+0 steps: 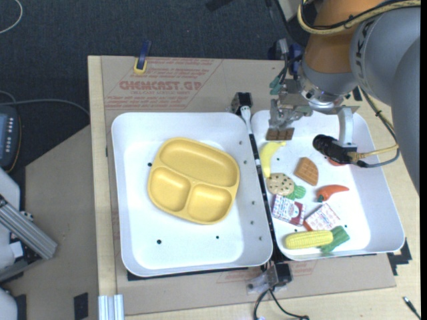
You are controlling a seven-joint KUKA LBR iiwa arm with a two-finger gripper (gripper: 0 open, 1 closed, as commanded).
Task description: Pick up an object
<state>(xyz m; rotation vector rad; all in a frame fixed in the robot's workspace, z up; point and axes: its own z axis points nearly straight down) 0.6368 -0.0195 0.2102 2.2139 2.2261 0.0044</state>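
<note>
My gripper (283, 120) hangs over the back left corner of the right bin (383, 209). A small brown block (280, 135) sits right at its tip; I cannot tell whether it is gripped or lying in the bin. Just in front of the block lies a yellow banana (269, 157). Further forward in this bin are a chocolate-chip cookie (279, 183), a brown waffle piece (307, 171), a red chili pepper (331, 191), two red-and-white packets (287, 210), and a corn cob (309, 240) with green leaves.
The left bin (130, 179) holds a yellow divided plate (193, 180). A black cable part (332, 149) hangs from the arm over the right bin's back. A black clamp (243, 103) sits between the bins at the back.
</note>
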